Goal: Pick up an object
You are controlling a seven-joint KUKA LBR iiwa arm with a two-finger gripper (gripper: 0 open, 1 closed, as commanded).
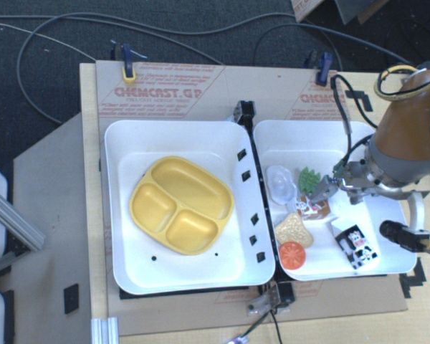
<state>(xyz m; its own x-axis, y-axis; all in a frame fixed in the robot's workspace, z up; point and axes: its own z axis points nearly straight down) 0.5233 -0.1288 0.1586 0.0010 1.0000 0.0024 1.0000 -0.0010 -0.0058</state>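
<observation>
2 white bins sit side by side on the bench (165, 95). Left bin (122, 264) holds a yellow divided plate (180, 204) w/ 3 compartments, lying flat approx. mid-bin. Right bin (387, 264) carries the small stuff: a clear plastic piece (280, 184) at its left, a green leafy item (309, 178) just right of that, a tan bread-like piece (293, 228) nearer the front, a red round object (292, 255) touching the bread's near edge, and a black-and-white block (356, 246) toward the near right. A small red-and-white item (314, 208) lies between the green item and the bread, right under the claw (325, 189). The arm (405, 138) comes in from the right, orange band up top, wrist over the right bin's middle, claw tip pointing left and low by the green item. Can't tell how wide the claw stands, its tips blend w/ the clutter below, and nothing is clearly seen gripped. Blue clamps (127, 56) pin the board's far edge; black cables (201, 27) trail over the dark floor beyond.
</observation>
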